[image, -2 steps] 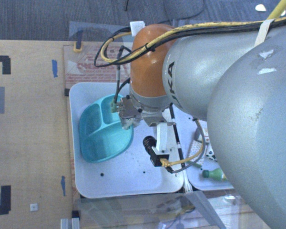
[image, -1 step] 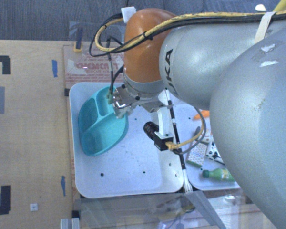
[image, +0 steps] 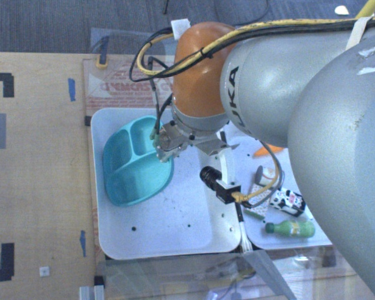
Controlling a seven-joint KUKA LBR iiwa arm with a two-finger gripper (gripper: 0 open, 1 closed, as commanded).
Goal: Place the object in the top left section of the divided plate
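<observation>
A teal divided plate (image: 130,179) lies in the left part of the left white bin (image: 165,230). Its two small sections are toward the back and its large section is toward the front. My gripper (image: 165,147) hangs over the plate's right rim, beside the back right small section. The orange wrist band and grey arm sit directly above it and hide most of it. I cannot make out any object at its tip.
The right bin (image: 284,241) holds a green bottle (image: 292,229), a black-and-white toy (image: 288,200), a small pale block (image: 262,175) and an orange piece (image: 269,149) partly under the arm. A black fitting with a yellow cable (image: 215,184) hangs between the bins.
</observation>
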